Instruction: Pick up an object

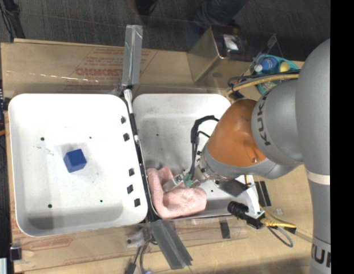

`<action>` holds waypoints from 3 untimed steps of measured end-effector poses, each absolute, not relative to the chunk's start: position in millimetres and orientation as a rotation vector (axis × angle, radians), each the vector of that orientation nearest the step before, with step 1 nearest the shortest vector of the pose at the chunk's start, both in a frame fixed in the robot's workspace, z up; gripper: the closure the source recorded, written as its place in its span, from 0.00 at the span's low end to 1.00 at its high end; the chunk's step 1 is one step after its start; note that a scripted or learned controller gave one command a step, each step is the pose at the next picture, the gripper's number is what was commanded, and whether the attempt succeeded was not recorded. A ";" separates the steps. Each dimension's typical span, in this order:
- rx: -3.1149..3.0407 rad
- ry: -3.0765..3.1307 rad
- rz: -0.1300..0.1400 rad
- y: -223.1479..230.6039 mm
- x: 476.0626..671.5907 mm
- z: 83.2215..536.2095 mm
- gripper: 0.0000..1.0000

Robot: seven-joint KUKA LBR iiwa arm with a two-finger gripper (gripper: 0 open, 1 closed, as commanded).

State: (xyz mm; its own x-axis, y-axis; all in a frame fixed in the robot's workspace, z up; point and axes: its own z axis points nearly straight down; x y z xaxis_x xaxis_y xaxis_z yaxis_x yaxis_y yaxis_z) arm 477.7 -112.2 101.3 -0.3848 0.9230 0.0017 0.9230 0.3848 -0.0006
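From the overhead camera, two shallow white plastic bins sit side by side on the brown cardboard-covered bench (51,61), divided by a dark ridge with small black clips. The left white bin (28,210) has rounded corners and a smooth floor, most of it bare; one small blue cube (75,160) with crisp edges rests a little left of the bin's middle, well apart from every wall.

The right white bin (165,110) has open floor across its far half. Its near half is crowded: one soft pink plush object (174,198), fuzzy and bent into an L shape, lies against the near wall and close to the dividing ridge. The grey arm with its orange band (237,136) reaches in from the right and covers the bin's right side. The end effector (189,180) is low over the pink plush object's upper edge, with a green-tipped part just beside the fabric. Whether it is released or clenched I cannot tell, since the wrist hides it. A black cable (201,121) loops above the wrist.
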 end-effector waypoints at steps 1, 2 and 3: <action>-1.932 -2.474 0.002 -99.6 527.1 91.4 0.00; -1.925 -2.476 0.004 -99.1 526.9 100.8 1.00; -1.840 -2.544 0.001 -37.7 550.3 192.1 1.00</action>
